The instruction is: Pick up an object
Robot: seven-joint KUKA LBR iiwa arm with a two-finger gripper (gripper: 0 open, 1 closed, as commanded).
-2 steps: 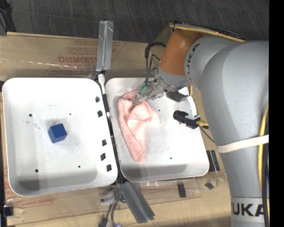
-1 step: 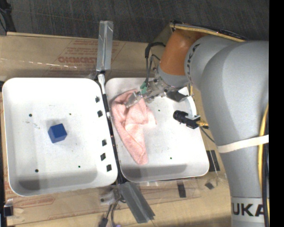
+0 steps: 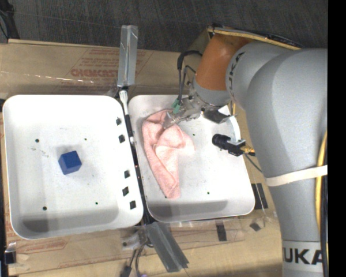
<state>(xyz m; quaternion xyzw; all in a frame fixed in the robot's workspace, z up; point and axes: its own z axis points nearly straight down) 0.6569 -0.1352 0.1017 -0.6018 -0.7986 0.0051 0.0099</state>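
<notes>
My grey arm (image 3: 282, 97) bears the letters "UKA" near its base, and the brown cardboard sheet (image 3: 75, 62) under the bins carries faint red print, unreadable. My two-finger gripper (image 3: 181, 109) meets the upper edge of the crumpled pink cloth (image 3: 166, 149) in the right white bin (image 3: 230, 189) — whether my fingers are parted or have cloth between them I cannot tell — while a small blue cube (image 3: 70, 161) sits in the left white bin (image 3: 29, 212).

Grey arm (image 3: 277, 114) bent down from right, pincer (image 3: 179, 113) lowered, wrist tilted left
</notes>
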